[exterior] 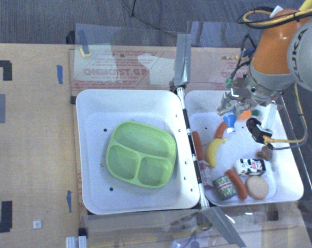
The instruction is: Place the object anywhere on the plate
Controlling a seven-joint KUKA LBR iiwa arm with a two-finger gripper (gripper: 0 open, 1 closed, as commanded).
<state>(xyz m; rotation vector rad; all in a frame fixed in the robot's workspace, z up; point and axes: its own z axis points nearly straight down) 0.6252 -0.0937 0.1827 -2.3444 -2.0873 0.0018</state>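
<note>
Green divided plate (pixel 141 154) alone in left bin (pixel 88 112). Gripper (pixel 234 106) low over crowded right bin (pixel 293 182), just beside blue-white item (pixel 229 122); grasp state impossible to tell. Risk: snagging neighbouring banana (pixel 214 151) or closing on nothing.

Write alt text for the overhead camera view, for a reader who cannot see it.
A grey robot arm with an orange band hangs its hand over the right-hand shallow white bin, which holds small toy foods including a yellow banana and two red sausages. The left-hand white bin holds a light green three-compartment plastic plate.
</note>
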